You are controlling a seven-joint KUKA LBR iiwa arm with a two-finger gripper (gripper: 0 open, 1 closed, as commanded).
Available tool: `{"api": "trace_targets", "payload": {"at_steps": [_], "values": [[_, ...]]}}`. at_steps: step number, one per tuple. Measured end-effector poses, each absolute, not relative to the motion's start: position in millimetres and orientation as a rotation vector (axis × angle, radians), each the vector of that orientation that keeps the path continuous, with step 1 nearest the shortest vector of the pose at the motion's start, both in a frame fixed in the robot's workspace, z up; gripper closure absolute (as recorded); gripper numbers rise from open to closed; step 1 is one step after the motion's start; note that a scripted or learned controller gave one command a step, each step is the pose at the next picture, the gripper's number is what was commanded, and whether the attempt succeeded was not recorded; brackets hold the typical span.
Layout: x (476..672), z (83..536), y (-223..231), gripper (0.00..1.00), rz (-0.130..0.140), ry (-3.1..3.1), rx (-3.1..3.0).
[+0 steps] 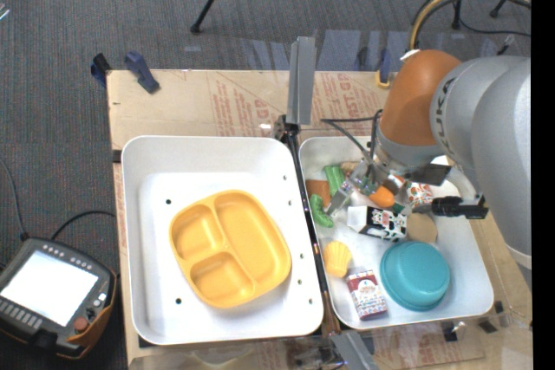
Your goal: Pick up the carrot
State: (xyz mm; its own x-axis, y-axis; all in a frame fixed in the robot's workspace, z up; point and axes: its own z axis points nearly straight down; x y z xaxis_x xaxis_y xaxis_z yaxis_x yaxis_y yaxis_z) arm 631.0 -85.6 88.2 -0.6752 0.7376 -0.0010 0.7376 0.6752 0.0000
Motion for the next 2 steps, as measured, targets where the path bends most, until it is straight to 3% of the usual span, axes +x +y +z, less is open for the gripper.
{"api": "trace_targets", "payload": {"at_steps": [1,2], "values": [[619.6,87,-87,0.00,-0.001,2.819,1.394],[589.9,87,-95,0.00,-0.002,2.616,1.748]]}}
